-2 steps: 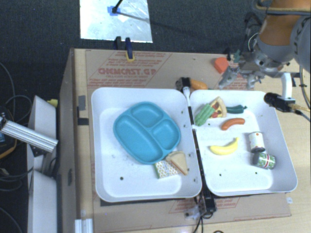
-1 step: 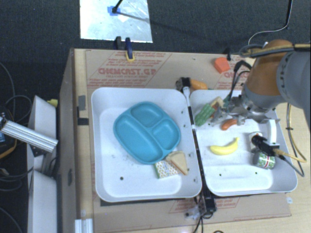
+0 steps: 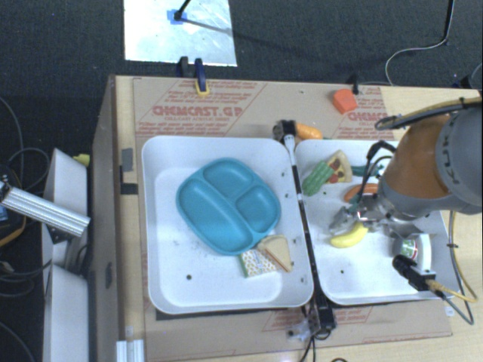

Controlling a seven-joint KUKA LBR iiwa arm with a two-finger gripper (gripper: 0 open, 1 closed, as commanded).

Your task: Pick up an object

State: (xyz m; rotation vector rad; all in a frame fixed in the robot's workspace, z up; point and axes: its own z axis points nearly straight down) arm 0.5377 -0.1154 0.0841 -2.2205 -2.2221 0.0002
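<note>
- Camera view: the gripper (image 3: 349,219) is down low in the right bin (image 3: 377,289), with the grey arm (image 3: 445,161) and its orange band reaching in from the right.
- Honestly can't tell from up here if it's clamped on anything, the metal tip is just a blurry tangle.
- The key relation: the yellow banana (image 3: 349,237) lies right under and just toward the front of the tip, touching or nearly touching it. Its long axis runs roughly left-right across the bin, tilted up a bit at the right end. My guess is that's the target, since it's the closest thing.
- Nothing looks lifted yet, the banana seems to be sitting on the bin floor, so I'd call the pick not done.
- Other stuff in the right bin: 1 green toy vegetable (image 3: 317,175) leaning by a tan wedge (image 3: 339,164) at the back left, well clear of the tip, plus 1 orange-red piece (image 3: 356,192) just behind the gripper, partly hidden.
- Left bin (image 3: 162,202): 1 blue divided plate (image 3: 226,204), 1 sandwich wedge (image 3: 278,253) touching its front edge, 1 patterned green block (image 3: 255,262) beside that.
- So 2 bins total, roughly 4 objects on the right, 3 on the left.
- Outside the bins: 1 orange block (image 3: 344,100) on the cardboard at the back.
</note>
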